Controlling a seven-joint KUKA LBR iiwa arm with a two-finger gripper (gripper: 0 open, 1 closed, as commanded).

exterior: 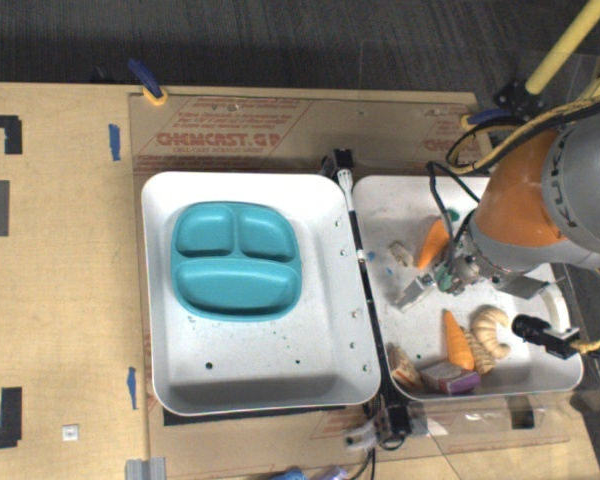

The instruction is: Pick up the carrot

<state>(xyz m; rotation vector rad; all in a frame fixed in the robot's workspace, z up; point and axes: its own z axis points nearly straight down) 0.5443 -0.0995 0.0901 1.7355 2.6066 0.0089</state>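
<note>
From the camera view we are looking down on a desk (60, 268) carrying two white bins side by side. The left bin (325, 268) is holding a teal divided plate (237, 260), lying flat toward its upper left part. The right bin (405, 203) is holding the clutter. The arm (540, 203) is reaching in from the right, its orange band sitting over the bin's upper right, and the hand (435, 273) is hanging low over the middle of this bin. One carrot (433, 244) is lying tilted just beside the hand, at its upper left, and it is touching or overlapped by the wrist parts; we cannot tell whether the hand is open or closed, nor whether it is gripping anything. A second carrot (457, 339) is lying lower in the bin, apart from the hand, just beside a pale ridged shell-like piece (490, 330) on its right. A purple block (450, 378) is resting near the bin's front edge, below that second carrot.
</note>
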